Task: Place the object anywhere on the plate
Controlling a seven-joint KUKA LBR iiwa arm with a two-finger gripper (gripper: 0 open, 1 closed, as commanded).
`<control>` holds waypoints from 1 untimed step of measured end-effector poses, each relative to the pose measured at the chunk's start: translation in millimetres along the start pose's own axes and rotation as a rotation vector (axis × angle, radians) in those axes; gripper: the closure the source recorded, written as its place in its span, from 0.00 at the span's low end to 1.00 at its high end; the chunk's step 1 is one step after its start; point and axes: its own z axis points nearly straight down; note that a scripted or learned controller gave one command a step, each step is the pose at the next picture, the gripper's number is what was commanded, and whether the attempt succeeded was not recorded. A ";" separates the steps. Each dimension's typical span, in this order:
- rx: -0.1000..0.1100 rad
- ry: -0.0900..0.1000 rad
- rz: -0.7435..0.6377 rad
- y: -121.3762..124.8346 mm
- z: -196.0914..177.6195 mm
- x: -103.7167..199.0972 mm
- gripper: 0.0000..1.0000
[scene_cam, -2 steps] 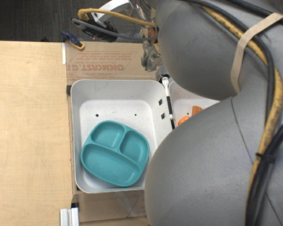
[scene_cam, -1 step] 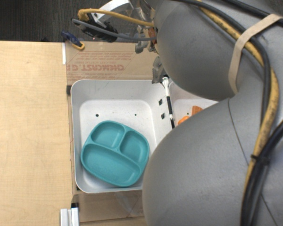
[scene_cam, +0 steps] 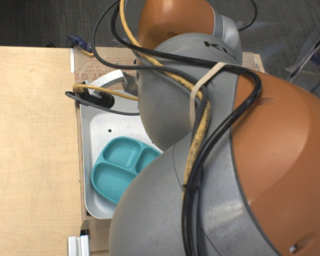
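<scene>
Inside white bin (scene_cam: 96, 137): teal divided plate (scene_cam: 120, 167), arm (scene_cam: 213, 159) overhead; jaws' state: cannot tell.

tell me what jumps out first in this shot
The grey and orange arm looms over the right and centre, draped with black and yellow cables. Left of it, a teal divided plate lies in a white bin, partly under the arm. Pale wood covers the left side.

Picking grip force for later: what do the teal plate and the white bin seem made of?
The teal plate looks like moulded plastic: uniform colour, soft sheen, rounded compartment dividers. The white bin seems to be smooth plastic or coated metal; its matte wall leaves that open.
</scene>
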 end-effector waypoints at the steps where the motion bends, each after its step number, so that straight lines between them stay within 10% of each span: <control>1: -0.002 0.000 0.005 3.6 -9.8 0.6 1.00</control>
